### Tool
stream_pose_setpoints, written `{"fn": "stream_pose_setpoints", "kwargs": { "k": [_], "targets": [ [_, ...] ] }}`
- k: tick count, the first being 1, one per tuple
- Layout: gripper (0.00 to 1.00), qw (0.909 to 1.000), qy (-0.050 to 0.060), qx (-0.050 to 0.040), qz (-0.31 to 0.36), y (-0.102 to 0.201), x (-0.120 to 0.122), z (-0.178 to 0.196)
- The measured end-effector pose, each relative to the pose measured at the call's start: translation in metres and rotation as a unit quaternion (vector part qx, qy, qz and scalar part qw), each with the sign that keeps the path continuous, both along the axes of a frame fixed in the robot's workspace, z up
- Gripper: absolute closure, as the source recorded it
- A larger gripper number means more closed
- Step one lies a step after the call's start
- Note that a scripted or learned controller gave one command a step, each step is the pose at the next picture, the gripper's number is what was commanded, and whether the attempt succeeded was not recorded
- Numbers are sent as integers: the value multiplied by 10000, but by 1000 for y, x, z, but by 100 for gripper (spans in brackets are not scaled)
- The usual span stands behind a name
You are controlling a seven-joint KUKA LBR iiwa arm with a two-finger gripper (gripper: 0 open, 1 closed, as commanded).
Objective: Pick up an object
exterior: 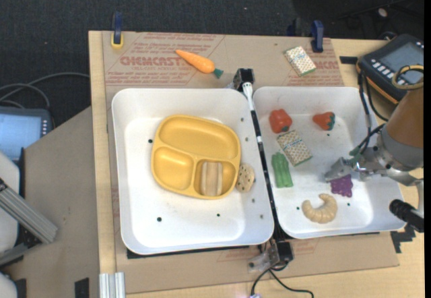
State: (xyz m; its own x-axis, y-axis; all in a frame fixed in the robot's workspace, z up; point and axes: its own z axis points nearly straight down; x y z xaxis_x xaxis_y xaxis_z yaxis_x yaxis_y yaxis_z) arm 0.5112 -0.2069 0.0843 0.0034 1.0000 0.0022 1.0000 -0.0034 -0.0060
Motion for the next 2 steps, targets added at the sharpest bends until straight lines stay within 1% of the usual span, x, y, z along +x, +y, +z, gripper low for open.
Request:
{"fn": "stream_pose_setpoints", "kwargs": {
  "k": [1, 2],
  "targets": [
    [100, 10000, -35, -15, 12, 1, 3, 11],
    [100, 10000, -46, -1, 74, 114, 51, 0]
  ]
}}
